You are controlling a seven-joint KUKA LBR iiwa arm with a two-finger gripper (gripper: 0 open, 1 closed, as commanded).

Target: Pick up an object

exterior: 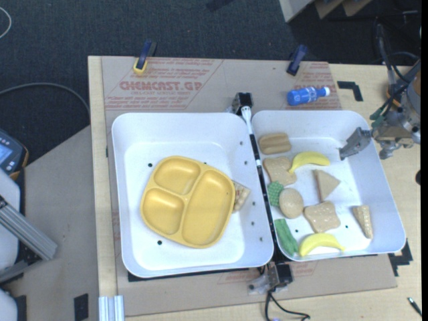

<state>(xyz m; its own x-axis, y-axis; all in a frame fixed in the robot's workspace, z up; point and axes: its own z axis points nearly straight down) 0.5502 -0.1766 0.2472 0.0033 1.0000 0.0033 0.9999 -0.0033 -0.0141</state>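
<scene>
The right bin (374, 127) holds several toy foods: a tan bread roll (274, 142), a yellow banana (311, 159), a beige wedge (326, 183), a round potato (291, 202), a toast piece (322, 216), a cone (363, 219), a second banana (319, 244) and green pieces (286, 236). My gripper (370, 147) hangs over the bin's far right part, above and to the right of the upper banana. It is open, with nothing between its fingers (352, 144).
The left bin (127, 132) holds a yellow divided plate (187, 200) with a small cracker (241, 194) at its right edge. A blue bottle (307, 95) lies on the bench behind the right bin. Clamps (142, 56) sit at the board's far edge.
</scene>
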